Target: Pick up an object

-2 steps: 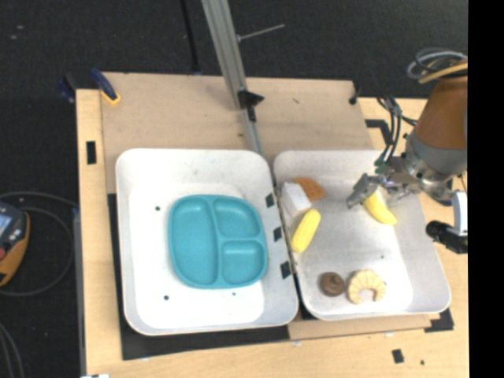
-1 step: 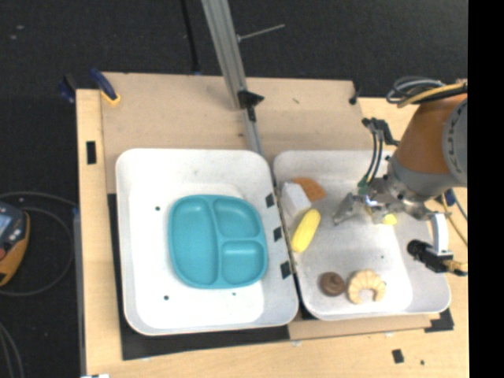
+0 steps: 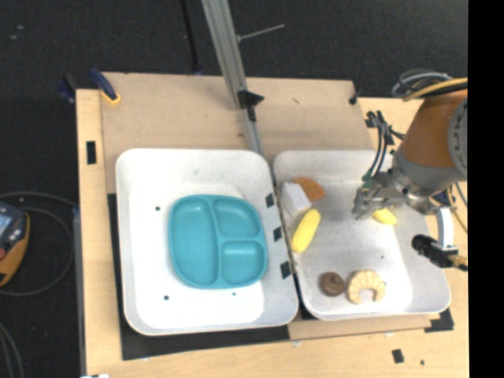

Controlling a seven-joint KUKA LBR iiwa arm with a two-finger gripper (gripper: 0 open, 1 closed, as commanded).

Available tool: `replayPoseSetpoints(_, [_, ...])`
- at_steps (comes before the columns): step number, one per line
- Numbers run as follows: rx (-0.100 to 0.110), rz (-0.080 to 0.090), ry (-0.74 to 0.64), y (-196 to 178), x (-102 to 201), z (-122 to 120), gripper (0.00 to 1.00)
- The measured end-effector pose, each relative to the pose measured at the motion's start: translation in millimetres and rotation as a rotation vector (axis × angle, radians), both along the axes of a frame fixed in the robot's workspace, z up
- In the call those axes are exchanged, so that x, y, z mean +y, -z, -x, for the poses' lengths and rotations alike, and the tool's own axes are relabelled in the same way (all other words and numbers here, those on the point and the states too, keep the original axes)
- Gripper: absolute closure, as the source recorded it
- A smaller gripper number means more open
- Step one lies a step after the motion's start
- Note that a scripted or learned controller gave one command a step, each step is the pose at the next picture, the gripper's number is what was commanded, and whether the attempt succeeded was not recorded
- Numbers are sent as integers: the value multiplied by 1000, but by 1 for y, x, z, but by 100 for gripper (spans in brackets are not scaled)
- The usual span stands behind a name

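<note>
Our gripper (image 3: 372, 205) hangs low in the right bin (image 3: 346, 168), at about 3 o'clock, and a small yellow piece (image 3: 385, 216) lies just beside it at its 4 o'clock. We cannot tell if the gripper is holding it. We think the piece is light, smooth and a bit slippery, so we should pinch it across its short middle.

The gripper (image 3: 370, 205) covers most of a small yellow object (image 3: 385, 216) in the right bin (image 3: 339, 168), too little showing to tell what it is.
</note>
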State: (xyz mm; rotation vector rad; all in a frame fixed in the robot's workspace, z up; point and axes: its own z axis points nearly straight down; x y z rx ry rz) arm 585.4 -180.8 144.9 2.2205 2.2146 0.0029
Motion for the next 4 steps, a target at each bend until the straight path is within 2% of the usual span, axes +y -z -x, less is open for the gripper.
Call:
replayPoseSetpoints(1, [-4,1,-1,-64,-5,2,100])
replayPoseSetpoints(3, [-1,0,-6,-158,-2,6,100])
replayPoseSetpoints(4, [5,-3,-10,-145,56,-10,100])
